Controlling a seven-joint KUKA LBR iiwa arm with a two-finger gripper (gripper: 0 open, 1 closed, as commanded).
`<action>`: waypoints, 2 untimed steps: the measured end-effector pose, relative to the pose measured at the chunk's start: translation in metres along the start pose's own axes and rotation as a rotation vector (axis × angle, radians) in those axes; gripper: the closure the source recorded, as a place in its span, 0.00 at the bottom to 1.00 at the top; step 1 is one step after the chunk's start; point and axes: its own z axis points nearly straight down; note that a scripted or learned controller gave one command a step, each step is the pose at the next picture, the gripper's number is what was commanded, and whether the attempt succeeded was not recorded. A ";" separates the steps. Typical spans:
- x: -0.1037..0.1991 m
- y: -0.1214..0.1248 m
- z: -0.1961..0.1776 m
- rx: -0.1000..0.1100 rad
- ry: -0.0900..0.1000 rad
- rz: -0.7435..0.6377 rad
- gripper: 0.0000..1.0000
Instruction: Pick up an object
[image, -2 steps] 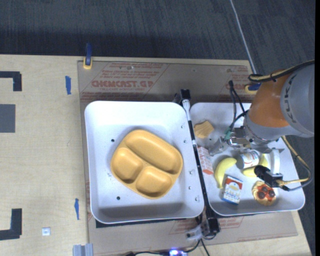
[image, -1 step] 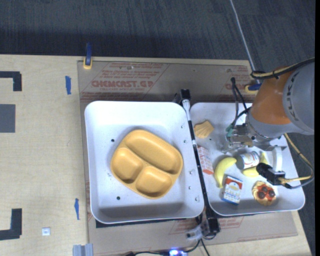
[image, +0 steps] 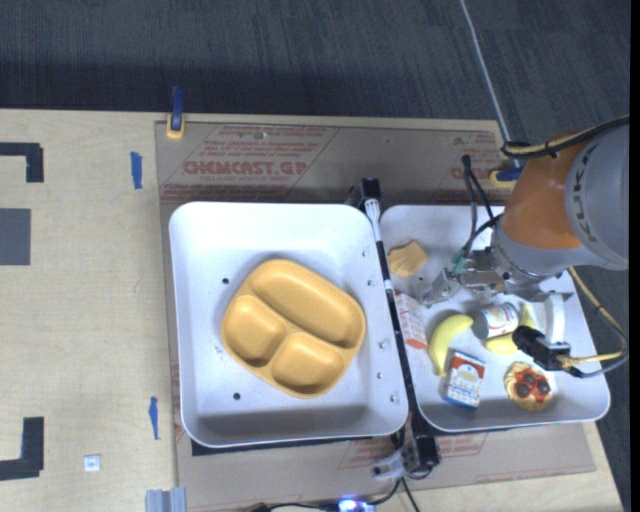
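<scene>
Here the gripper (image: 440, 290) hangs low in the right bin (image: 590, 400) beside the banana (image: 449, 336); its grasp cannot be told.

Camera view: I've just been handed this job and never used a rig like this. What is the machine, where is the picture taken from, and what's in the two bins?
It is one fixed camera above the bench, looking down at a slant. The grey robot arm with the orange band reaches in from the right, and its tool sits low over the right white bin. I cannot tell whether it grips anything. That bin holds a yellow banana, a small red and white carton, a round fruit tart, a pale yellow wedge and a small white can. The left white bin holds a yellow three-compartment plastic tray.
</scene>
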 end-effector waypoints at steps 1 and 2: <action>0.006 -0.082 0.011 0.006 0.002 0.000 0.00; 0.006 -0.079 0.000 -0.002 0.000 0.001 1.00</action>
